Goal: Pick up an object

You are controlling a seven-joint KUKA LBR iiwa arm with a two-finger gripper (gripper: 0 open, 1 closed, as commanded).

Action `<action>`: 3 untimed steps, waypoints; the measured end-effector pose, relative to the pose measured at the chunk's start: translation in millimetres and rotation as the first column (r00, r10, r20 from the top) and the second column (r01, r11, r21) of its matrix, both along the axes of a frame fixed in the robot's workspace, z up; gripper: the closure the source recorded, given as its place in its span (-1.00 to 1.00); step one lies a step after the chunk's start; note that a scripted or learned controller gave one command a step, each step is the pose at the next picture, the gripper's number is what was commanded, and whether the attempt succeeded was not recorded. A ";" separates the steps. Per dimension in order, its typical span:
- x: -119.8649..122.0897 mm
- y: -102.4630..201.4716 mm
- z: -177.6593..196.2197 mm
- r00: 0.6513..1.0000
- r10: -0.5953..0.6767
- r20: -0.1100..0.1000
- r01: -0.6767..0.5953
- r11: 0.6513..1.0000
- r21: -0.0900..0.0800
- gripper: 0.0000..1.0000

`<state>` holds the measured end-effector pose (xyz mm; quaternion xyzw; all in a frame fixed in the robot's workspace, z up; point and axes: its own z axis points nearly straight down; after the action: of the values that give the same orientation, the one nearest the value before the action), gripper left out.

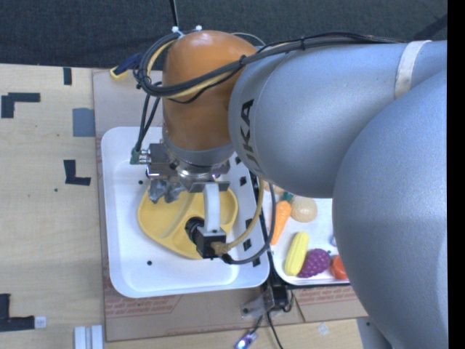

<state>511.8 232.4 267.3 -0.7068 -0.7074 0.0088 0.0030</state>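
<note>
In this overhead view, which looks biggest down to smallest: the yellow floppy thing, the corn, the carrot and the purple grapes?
1. Yellow floppy thing, clearly largest, though the arm hides part of it.
2. Corn and carrot: alike in length; the corn looks fatter, and the carrot is partly hidden, so no firm ranking.
3. Grapes, smallest.

Even, diffuse overhead light, moderate sharpness.

You get soft brightness across the wooden bench and the left white bin, with no hard shadows. A broad pale sheen runs along the grey arm, and a gentler highlight sits on its orange band. The dark backdrop at the top stays dim. The arm, nearest your camera, looks slightly soft; fine detail is grainy throughout.
</note>
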 end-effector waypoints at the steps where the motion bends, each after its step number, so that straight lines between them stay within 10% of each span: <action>1: 49.7 -62.7 257.8 0.999 -0.003 0.035 0.003 1.000 0.012 1.00; 3: 29.7 4.8 267.7 1.000 0.007 0.017 -0.007 1.000 0.009 1.00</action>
<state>541.6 237.3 535.0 -0.7042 -0.7100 -0.0004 0.0005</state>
